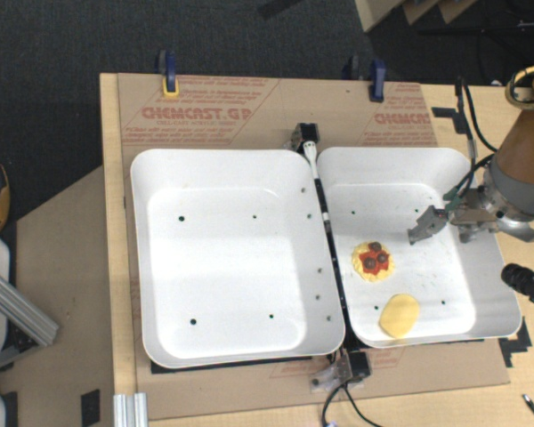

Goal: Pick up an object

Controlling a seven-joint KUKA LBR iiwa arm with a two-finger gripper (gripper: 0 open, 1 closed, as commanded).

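In the right bin (445,172) lie two small objects: a round yellow toy pizza with red toppings (373,261) near the middle, and a plain yellow oval piece (399,315) near the front edge. My gripper (458,228) hangs over the right part of this bin, up and to the right of the toy pizza and apart from it. It is open, one dark finger (424,229) reaches out to the left, and nothing is between the fingers.
The left bin (160,238) sits beside the right one, with a black divider strip (325,238) between them. Both rest on a cardboard sheet (205,109) held by blue clamps. A cable (470,127) runs down to the wrist.
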